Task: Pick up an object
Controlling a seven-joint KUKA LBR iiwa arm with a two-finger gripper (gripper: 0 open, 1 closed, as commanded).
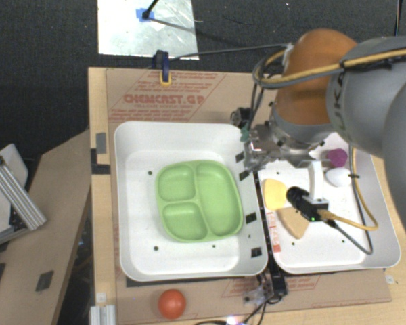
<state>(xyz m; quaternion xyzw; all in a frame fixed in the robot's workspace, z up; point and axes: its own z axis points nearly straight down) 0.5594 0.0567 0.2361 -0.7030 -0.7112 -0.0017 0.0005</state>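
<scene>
The two-finger gripper (252, 153) hangs low over the seam where the two shallow bins meet, toward their far end. Its mouth is hidden beneath the wrist, so I cannot tell how wide it stands, and nothing shows held in it. Above it the grey arm (382, 93) reaches in from the right and bends steeply down, its orange band (311, 73) bulging just over the wrist. Near the gripper, in the white bin on the view's right (386, 249), lies a pale yellow wedge-shaped block (273, 193), and a tan wedge-shaped block (295, 225) touches its near edge. Farther in, close under the arm, sit a small purple object (337, 157) and a white egg-shaped object (338, 177), just beside each other. The white bin on the view's left (132, 249) holds a light green three-compartment plastic plate (198, 200), lying flat. Beyond the bins, a brown cardboard sheet (210, 87) bears "CHEMCAST GP" in red capitals; the smaller red lines around it are too fine to read. A blue clamp (162, 63) grips its far edge.
</scene>
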